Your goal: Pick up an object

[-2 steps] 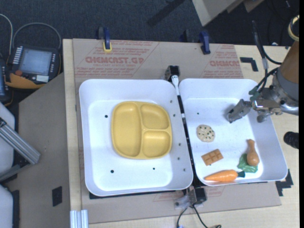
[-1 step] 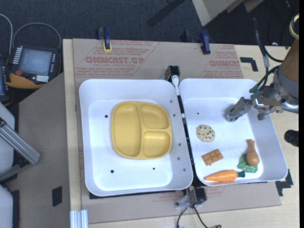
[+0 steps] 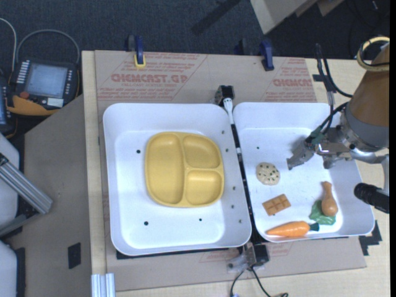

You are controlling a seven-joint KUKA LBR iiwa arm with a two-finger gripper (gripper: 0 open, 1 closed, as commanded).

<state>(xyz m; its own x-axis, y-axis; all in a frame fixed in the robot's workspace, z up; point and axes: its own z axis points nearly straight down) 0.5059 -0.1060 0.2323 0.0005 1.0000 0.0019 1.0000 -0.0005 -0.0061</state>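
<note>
I see gripper (image 3: 301, 155) over right bin (image 3: 278, 119), can't tell jaw state. Nearest cookie (image 3: 268, 174) looks light, rigid, flat; I'd pinch across its edges.

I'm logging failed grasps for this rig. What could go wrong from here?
The gripper hangs above bare floor of the right bin, so descending here may grab nothing. The chicken drumstick, green piece and carrot crowd the bin's near rim, leaving little room.
</note>
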